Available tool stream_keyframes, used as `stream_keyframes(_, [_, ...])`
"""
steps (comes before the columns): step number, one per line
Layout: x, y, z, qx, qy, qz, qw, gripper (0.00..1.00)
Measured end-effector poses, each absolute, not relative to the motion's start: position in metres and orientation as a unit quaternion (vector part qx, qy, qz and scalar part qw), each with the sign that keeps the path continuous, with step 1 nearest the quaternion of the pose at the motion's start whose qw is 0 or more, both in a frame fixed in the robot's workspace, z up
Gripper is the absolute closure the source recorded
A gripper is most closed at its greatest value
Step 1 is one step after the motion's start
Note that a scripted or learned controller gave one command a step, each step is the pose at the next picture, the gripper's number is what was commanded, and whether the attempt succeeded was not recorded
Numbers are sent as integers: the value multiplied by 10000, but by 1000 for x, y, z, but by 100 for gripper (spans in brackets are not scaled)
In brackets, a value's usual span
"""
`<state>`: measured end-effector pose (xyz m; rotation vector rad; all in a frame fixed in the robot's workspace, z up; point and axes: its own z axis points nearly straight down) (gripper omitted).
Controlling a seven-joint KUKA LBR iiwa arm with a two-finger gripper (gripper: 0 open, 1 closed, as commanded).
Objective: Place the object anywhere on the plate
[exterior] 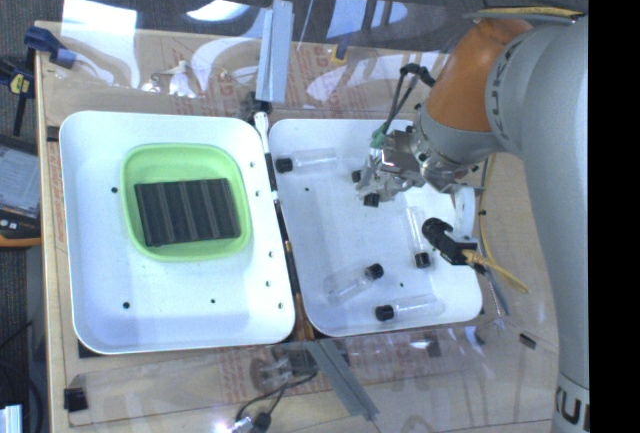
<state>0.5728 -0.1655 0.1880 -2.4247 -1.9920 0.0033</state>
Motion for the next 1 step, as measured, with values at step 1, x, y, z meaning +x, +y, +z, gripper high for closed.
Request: stream_keyframes(1, [573,-166,188,-7727,-6348,10,17,0])
